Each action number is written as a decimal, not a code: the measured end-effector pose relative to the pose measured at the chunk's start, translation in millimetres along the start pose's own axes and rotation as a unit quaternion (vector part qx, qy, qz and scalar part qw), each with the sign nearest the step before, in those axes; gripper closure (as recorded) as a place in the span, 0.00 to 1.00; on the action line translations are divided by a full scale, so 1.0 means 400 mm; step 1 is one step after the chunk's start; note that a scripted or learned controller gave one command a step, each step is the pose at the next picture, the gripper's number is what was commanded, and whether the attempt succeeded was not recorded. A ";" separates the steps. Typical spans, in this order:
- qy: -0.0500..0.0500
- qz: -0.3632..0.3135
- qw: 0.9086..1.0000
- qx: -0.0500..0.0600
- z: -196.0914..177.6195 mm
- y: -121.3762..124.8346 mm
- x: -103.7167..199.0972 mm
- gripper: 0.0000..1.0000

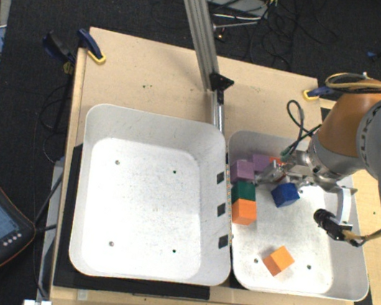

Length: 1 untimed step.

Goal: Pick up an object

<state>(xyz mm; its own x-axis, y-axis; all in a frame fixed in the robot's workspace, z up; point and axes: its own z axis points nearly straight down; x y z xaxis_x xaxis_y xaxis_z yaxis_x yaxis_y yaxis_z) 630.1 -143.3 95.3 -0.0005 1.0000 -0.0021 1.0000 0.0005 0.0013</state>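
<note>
My gripper [279, 177] hangs over the upper middle of the right bin [342, 284], reaching in from the right. A blue cube [285, 195] lies right under and against its tip; whether it is gripped is hidden. Left of the gripper, purple blocks [249, 167] sit by the bin's left wall. Below them, a green block [244, 190] and an orange block [243, 211] stand in a column. Another orange cube [278, 261] rests alone near the bin's front.
The left bin [107, 126] lies beside the right one, across a shared ridge. A slanted metal rod [203, 37] comes down from the top to the bins' junction. A black cable and connector [331, 224] hang off the wrist over the right bin.
</note>
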 end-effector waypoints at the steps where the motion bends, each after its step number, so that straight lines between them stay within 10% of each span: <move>1: 0.000 0.000 1.000 -0.001 -0.027 0.001 0.000 1.00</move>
<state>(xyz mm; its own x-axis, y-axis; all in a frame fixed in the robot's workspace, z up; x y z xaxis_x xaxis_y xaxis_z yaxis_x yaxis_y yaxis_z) 630.6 -143.3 106.3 0.0001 1.0000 -0.0017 1.0000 -0.0001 0.0036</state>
